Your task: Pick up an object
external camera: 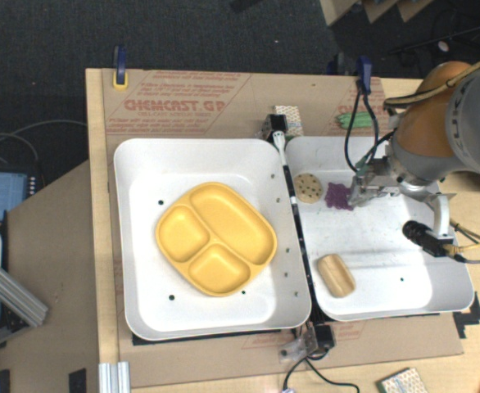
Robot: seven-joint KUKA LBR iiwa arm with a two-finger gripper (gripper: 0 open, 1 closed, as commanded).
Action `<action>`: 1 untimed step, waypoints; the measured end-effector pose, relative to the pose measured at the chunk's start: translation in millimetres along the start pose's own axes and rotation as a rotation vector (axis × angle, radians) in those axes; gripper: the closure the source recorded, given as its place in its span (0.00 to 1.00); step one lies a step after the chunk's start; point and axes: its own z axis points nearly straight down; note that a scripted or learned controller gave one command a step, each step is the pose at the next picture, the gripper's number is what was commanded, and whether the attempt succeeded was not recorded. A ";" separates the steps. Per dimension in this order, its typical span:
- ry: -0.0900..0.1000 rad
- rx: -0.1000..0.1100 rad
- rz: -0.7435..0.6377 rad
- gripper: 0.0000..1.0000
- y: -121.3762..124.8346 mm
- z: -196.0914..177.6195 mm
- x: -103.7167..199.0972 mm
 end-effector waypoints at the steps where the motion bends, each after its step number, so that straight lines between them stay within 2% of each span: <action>1: 0.000 0.001 0.000 0.00 -0.3 0.8 0.0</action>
